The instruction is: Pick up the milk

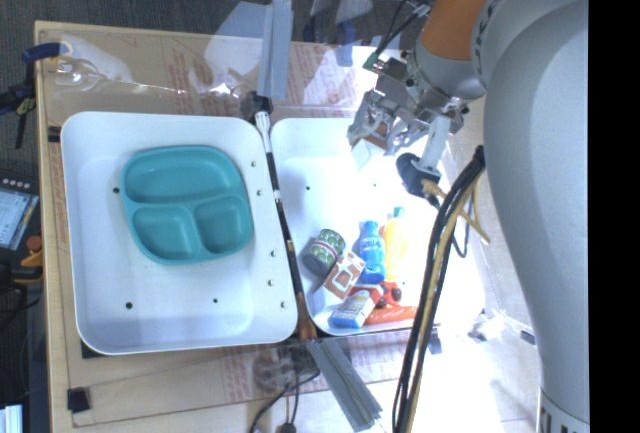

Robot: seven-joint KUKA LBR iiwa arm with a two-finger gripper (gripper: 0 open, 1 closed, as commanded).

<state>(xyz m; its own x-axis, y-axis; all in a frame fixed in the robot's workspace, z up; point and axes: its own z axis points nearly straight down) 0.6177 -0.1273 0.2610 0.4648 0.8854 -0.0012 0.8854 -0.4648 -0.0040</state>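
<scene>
Hovering over the far end of the right bin (300,146), the gripper (378,133) hangs well apart from the milk (345,275); whether its fingers are spread or pressed together, I cannot tell. The milk carton lies at the bin's near end among a can (324,250) and bottles, while a teal tray (186,201) sits in the left bin (90,146)

Right bin (300,146): right wall hidden behind arm (520,101) and cable. Gripper (385,126): finger state unreadable. Item cluster (360,276) at bin's near end: overlapping, labels too small to read.
</scene>
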